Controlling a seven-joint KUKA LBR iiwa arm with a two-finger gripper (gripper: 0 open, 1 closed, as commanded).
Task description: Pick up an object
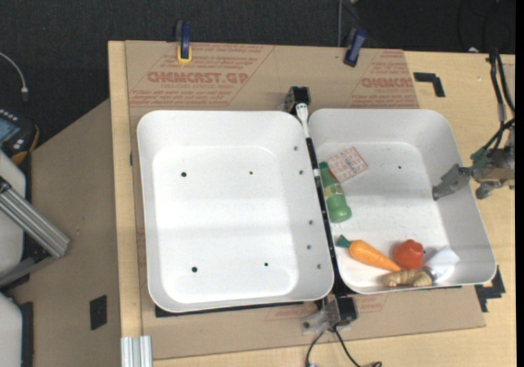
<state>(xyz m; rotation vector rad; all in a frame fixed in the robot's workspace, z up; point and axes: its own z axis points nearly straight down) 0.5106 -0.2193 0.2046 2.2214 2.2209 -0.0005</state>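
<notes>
The camera view shows the two-finger gripper (pixel 458 179) low at the right rim of the right-hand shallow white plastic bin (pixel 385 124), well apart from every object; whether it is spread or closed I cannot tell (it is small and partly cut off here).

The candidates all lie in that bin: one green plastic bottle (pixel 334 194) along the left wall, one small printed card (pixel 348 162) just beside its upper end, and one orange carrot (pixel 369 255), one red tomato (pixel 409 253) and one knobbly tan ginger root (pixel 407 278) clustered at the near edge.

The risk, as I judge it, is that cluster: a descent there could nudge a neighbour or close on two things. The bottle, hugging the wall, leaves little finger room. The left-hand white bin (pixel 164 132) makes two bins.
</notes>
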